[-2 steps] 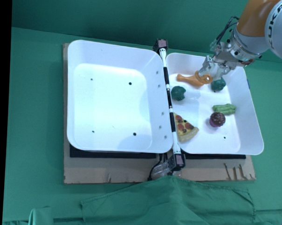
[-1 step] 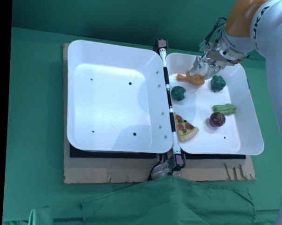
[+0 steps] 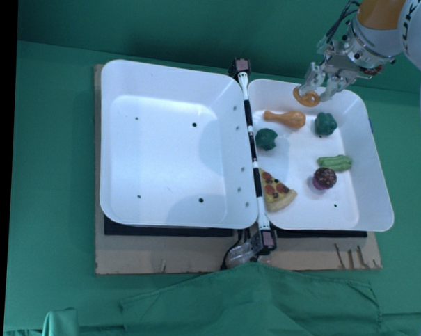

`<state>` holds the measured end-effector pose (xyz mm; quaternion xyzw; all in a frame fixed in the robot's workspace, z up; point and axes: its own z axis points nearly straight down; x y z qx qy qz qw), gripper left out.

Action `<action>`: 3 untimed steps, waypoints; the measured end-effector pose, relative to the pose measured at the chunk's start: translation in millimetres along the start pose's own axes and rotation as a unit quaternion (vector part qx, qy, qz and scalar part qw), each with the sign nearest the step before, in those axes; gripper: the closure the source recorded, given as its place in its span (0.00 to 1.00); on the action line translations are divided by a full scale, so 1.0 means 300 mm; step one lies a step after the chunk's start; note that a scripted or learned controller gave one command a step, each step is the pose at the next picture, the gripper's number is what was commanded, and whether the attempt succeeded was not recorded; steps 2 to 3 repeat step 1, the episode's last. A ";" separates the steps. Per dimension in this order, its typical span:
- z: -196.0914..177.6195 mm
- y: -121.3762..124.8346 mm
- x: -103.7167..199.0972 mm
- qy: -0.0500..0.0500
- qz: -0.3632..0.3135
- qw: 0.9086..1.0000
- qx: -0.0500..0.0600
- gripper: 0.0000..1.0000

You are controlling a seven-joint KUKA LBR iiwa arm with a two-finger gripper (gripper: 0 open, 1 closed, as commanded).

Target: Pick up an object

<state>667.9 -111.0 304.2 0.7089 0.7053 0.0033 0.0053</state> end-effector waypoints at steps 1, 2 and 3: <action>-0.159 0.019 -0.003 0.000 -0.004 1.000 0.000 1.00; -0.159 0.019 -0.003 0.000 -0.004 1.000 0.000 1.00; -0.159 0.019 -0.003 0.000 -0.004 1.000 0.000 1.00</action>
